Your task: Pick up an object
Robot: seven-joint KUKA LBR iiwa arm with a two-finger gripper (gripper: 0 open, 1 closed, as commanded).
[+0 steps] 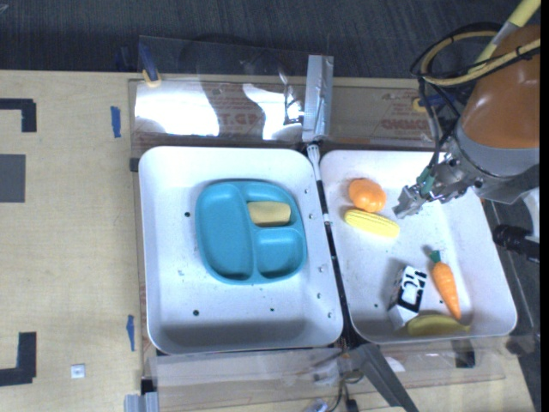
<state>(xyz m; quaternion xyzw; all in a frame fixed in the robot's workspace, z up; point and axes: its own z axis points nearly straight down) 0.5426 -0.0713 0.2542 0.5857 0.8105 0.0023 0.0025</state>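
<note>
A pale wooden desk runs to the left edge, marked with black squares and blue tape bits. Dark grey carpet lies beyond its far edge. Glare brightens a clear panel there.

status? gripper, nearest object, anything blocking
Gripper low in right bin, nothing seen between its fingers. Corn just left of it, orange beside. Carrot further down the bin. Nothing in the way.
</note>
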